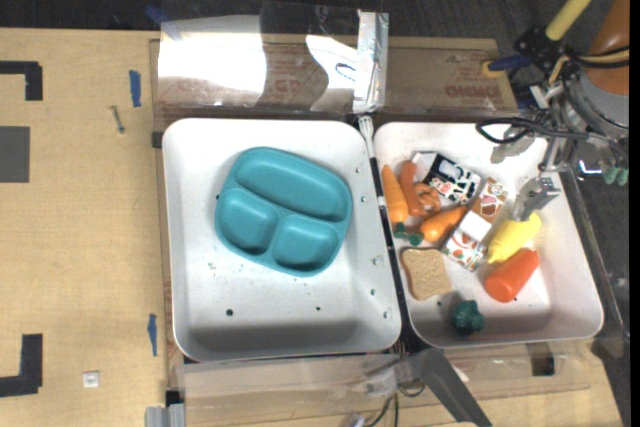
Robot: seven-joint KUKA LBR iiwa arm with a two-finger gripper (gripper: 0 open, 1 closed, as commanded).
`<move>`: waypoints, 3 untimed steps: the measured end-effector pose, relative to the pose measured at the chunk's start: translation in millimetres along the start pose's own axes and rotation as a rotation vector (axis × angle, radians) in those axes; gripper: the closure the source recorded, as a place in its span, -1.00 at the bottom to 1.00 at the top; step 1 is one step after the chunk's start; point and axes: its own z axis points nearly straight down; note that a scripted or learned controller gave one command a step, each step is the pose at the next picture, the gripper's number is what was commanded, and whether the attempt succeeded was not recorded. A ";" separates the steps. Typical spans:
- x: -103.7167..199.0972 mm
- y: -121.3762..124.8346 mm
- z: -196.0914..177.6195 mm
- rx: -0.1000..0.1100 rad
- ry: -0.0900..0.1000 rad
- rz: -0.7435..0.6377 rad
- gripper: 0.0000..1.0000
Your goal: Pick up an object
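While poised just above the yellow plastic bottle-shaped toy (514,237) in the right shallow white bin (585,310), gripper (538,197) at the approach step — nothing between the fingers, which look parted, tips hovering at the toy's upper end. Touching the yellow toy below: an orange plastic bottle-shaped toy (511,275). Just left of it: a small white strawberry-print carton (467,243). Further left — orange plastic carrots (400,192). Next, by judgement: straight descent, then closing squarely on the yellow toy, clear of the carton.
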 end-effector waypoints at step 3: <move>27.2 -77.1 163.0 0.001 -0.005 -0.717 -1.00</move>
